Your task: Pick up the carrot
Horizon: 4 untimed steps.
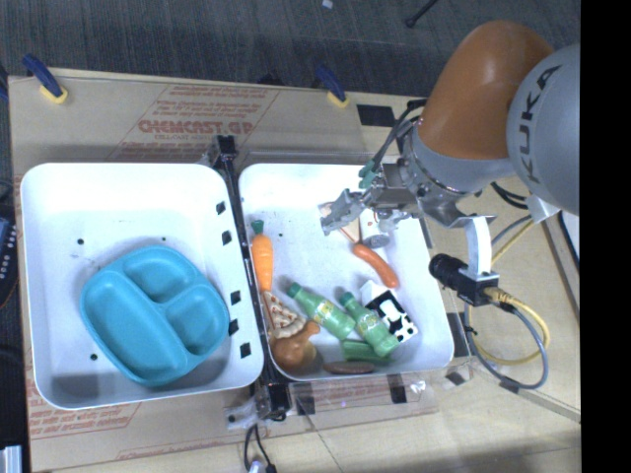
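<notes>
1. Camera view, bench: two shallow white plastic bins stand side by side, the left bin (pixel 44 264) and the right bin (pixel 296 180), on brown printed cardboard.
2. Left bin: one blue three-compartment plastic tray (pixel 153 311) lies in its lower half.
3. Task item: the orange toy carrot with a green top (pixel 261 259) lies in the right bin, hard against its left wall, stem end toward the far side. Nothing touches it from above.
4. Right bin, other contents: an orange sausage-shaped toy (pixel 376 263) near the middle right; two green plastic bottles (pixel 340 320) lying crosswise toward the near side; a black-and-white patterned carton (pixel 392 319) just beside them; a brown waffle-patterned piece (pixel 281 314) and a brown rounded toy (pixel 293 349) at the near left corner.
5. Arm: the grey two-finger gripper (pixel 345 211) hangs over the far middle of the right bin, well apart from the carrot.
6. Gripper condition: whether it is open or closed cannot be told; no item is seen held.
</notes>
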Available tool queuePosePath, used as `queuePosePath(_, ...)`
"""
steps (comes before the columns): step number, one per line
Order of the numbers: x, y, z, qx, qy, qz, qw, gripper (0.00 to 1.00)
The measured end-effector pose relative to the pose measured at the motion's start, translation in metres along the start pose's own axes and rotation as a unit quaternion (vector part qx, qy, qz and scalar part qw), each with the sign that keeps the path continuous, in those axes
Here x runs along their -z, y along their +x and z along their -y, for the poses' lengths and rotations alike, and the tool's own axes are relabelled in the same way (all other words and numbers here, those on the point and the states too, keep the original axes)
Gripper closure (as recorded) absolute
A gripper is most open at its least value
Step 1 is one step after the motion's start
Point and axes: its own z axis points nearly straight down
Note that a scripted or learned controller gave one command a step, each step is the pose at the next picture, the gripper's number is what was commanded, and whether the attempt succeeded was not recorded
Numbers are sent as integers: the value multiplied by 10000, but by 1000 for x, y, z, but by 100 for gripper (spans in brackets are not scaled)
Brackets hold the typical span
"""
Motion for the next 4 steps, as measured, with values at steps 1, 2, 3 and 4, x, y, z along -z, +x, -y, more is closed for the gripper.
queuePosePath(1, -102, 109, -44, 940, 33, 2, 9956, 0)
queuePosePath(2, -91, 46, -122, 606, -11, 37, 9982, 0)
queuePosePath(3, -181, -5, -119, 983, 40, 2, 9952, 0)
queuePosePath(4, -198, -9, -108, -162, 16, 1, 9999, 0)
